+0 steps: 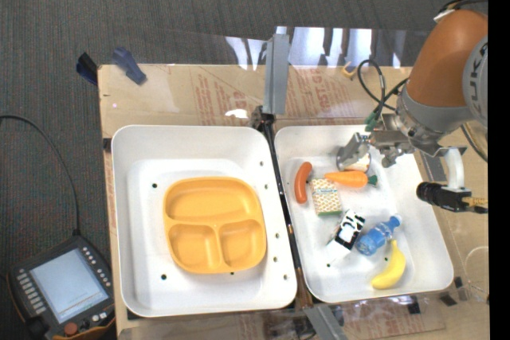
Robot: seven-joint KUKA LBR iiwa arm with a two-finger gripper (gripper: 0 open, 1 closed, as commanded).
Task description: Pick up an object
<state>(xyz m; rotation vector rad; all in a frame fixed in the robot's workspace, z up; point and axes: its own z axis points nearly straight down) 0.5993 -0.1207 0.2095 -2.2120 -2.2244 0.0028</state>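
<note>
Overhead slanted view of a tabletop [183, 95] carrying two shallow white bins side by side. The left white bin [135, 171] holds a yellow-orange three-compartment plastic tray [213, 223]. The right white bin [430, 251] holds the candidate objects: a red sausage-shaped toy [301, 182] near the inner wall, a small pale-yellow patterned block [326, 197] just beside it, an orange toy carrot with a green tip [351, 179] lying across the upper middle, a black-and-white small carton [346, 232], a clear plastic bottle with a blue label [376, 236] touching that carton, and a yellow toy banana [390, 267] near the front corner. The grey arm with its orange band [448, 60] reaches in from the right; its gripper [353, 153] hangs low over the bin's upper part, directly above the thick end of the carrot — whether its fingers stand apart or together cannot be told here, and nothing is seen held. The carrot is judged the nearest target: likely light, rigid, smooth and tapered, so prone to slipping or rolling — best taken across its thicker middle, jaws square to its long axis. A handheld control pendant [64, 287] lies on the floor.
</note>
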